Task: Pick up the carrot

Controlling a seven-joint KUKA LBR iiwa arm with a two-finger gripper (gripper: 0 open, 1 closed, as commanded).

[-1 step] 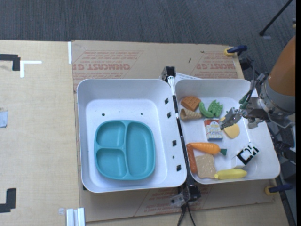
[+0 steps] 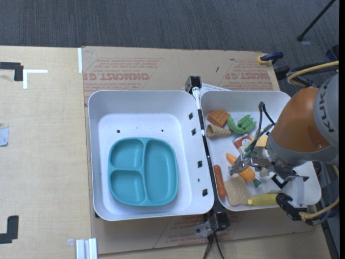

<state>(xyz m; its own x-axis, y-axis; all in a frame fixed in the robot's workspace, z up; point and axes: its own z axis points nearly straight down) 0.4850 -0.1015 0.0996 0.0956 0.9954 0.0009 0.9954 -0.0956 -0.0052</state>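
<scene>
Carrot (image 2: 242, 170), small and orange, lies in the right bin (image 2: 280, 99) at the lower right of the frame, with the gripper (image 2: 241, 166) right over it. The metal fingers come in from the right and partly cover it, and I cannot tell from here whether they are spread or closed.

Nearest the bottom edge of that bin, a yellow banana-like piece (image 2: 263, 199) lies along the rim, with a slice of bread (image 2: 236, 192) just to its left. A red-orange sausage (image 2: 219, 180) runs along the bin's left wall, beside the bread.

Further up, a red-and-white packet (image 2: 242, 143) sits just above the carrot. Beyond it, toward the top of the bin, a tan cone (image 2: 215, 131) lies below a brown waffle piece (image 2: 218, 117), and a green leafy toy (image 2: 240, 124) sits to their right.

The arm (image 2: 302, 125), with its orange band, fills the right side of the frame.

In the left bin (image 2: 135, 101), at the middle of the frame, a teal divided plate (image 2: 143, 171) lies flat.
</scene>
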